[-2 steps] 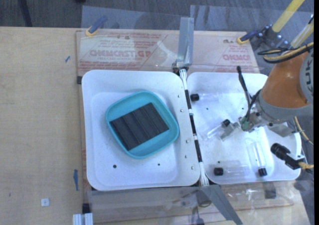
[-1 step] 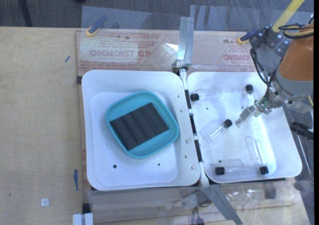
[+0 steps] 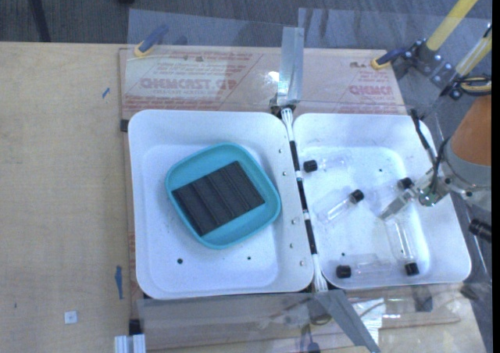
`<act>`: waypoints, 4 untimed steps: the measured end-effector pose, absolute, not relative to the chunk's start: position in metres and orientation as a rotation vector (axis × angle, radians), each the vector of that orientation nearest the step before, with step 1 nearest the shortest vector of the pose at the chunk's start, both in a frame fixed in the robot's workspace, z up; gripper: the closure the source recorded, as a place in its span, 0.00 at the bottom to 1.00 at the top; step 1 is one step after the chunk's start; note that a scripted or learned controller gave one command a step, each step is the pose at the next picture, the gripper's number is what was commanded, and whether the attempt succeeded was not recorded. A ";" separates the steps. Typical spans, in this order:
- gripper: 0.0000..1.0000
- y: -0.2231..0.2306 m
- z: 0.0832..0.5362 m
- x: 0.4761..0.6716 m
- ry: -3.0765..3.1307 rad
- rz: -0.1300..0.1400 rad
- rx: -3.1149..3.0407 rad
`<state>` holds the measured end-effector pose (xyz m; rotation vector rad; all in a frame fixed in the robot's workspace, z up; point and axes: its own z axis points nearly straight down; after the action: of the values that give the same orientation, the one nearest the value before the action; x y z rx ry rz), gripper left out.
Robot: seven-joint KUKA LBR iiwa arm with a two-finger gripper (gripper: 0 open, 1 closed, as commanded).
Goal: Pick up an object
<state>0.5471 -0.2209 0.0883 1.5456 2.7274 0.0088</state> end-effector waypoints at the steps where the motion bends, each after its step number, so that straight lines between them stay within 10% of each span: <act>1: 1.00 -0.224 0.100 0.549 2.717 0.007 1.546; 2: 1.00 -0.167 0.181 0.603 2.621 0.001 1.724; 3: 0.00 -0.167 0.181 0.603 2.622 0.001 1.724; 4: 0.00 -0.164 0.109 0.588 2.646 0.012 1.645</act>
<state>0.5875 -0.1635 0.1088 1.6453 2.6464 0.0124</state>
